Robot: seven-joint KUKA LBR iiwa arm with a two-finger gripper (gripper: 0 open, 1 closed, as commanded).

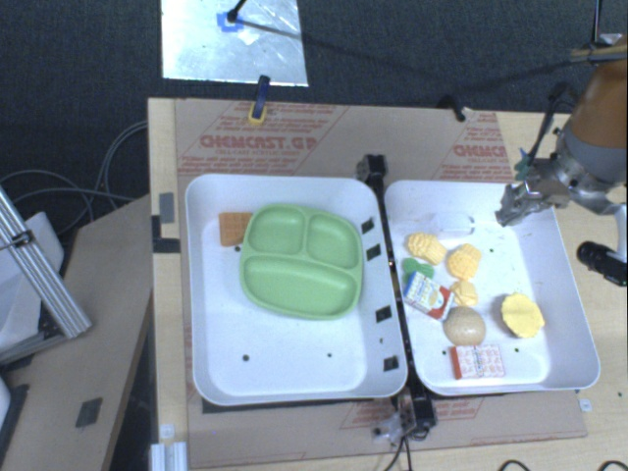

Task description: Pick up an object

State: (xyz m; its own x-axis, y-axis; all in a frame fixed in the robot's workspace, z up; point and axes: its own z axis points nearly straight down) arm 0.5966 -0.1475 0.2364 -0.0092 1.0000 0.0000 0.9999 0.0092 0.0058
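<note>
My pincer (517, 207) hangs over the right bin's (574, 292) far edge; how wide it stands I cannot tell. The yellow toy (522, 315) near that bin's right wall looks light, smooth and rigid, so I'd grip across its middle.

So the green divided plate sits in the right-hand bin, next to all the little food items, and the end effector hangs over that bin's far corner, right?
Not quite. The camera view shows the green divided plate in the left bin, apart from the little food items, which lie in the right bin. The rest holds: the end effector hangs over the right bin's far corner.
</note>
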